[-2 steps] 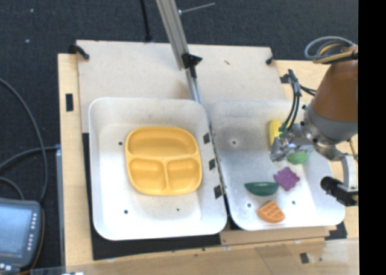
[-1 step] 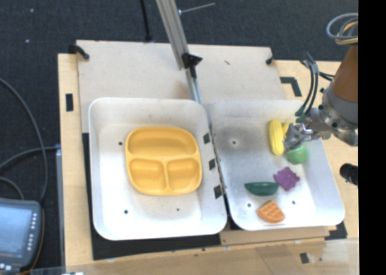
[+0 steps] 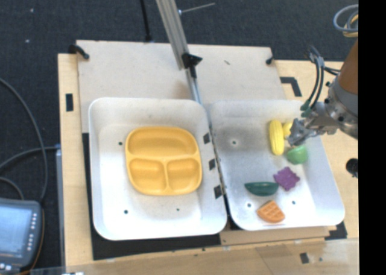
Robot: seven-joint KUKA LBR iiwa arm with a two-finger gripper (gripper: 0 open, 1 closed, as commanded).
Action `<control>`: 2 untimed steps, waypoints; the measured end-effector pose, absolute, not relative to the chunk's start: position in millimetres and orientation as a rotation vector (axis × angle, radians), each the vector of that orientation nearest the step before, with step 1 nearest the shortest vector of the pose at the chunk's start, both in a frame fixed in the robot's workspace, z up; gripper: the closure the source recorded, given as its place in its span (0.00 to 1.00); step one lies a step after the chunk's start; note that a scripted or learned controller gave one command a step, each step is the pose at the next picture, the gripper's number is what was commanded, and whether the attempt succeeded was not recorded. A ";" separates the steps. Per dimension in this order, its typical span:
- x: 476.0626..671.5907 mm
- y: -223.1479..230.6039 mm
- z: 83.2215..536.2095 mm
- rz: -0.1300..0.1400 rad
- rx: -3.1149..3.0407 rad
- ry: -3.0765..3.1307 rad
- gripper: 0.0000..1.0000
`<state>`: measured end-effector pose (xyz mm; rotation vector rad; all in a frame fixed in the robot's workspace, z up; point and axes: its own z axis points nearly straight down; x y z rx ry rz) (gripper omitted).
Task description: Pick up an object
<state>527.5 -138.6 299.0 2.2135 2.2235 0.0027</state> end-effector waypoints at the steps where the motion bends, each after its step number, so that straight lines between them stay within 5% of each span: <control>1: 547.8 -93.9 281.1 0.000 2.215 2.229 1.00; 2: 580.0 -48.2 270.4 0.002 2.213 2.228 1.00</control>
